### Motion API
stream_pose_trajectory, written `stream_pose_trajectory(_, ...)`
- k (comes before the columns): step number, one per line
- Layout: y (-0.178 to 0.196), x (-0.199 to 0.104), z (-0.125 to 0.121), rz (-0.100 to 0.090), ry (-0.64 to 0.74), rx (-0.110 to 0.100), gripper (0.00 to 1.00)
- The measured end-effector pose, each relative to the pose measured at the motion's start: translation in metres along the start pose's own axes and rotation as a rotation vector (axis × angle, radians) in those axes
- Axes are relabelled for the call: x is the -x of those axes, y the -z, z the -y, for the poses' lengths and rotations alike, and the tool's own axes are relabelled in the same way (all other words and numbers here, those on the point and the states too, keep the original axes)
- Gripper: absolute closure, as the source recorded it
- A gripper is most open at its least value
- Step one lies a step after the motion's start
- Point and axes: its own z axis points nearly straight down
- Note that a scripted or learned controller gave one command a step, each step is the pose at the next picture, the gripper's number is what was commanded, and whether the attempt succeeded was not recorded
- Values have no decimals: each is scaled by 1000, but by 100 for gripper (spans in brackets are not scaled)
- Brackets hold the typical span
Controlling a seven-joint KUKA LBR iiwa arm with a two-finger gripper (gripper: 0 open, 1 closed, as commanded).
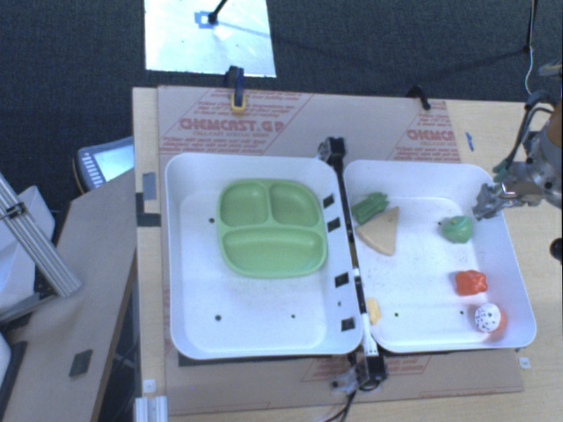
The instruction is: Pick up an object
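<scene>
Green toy (456,229) lay in the right bin (519,271), right-centre of the frame, just left of the gripper (489,202) at the bin's right rim; gripper state impossible to tell. Below it, red piece (471,282) and white spotted ball (486,317); to the left, tan wedge (380,232) touching a green leafy piece (369,207). Left bin (189,323) held a green divided plate (270,228).
</scene>
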Motion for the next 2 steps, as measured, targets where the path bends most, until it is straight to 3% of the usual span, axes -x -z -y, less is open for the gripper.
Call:
stream_pose_trajectory(1, 17, 0, -1, -2, 0, -5, 100)
stream_pose_trajectory(2, 20, -49, -6, -5, 6, -6, 100)
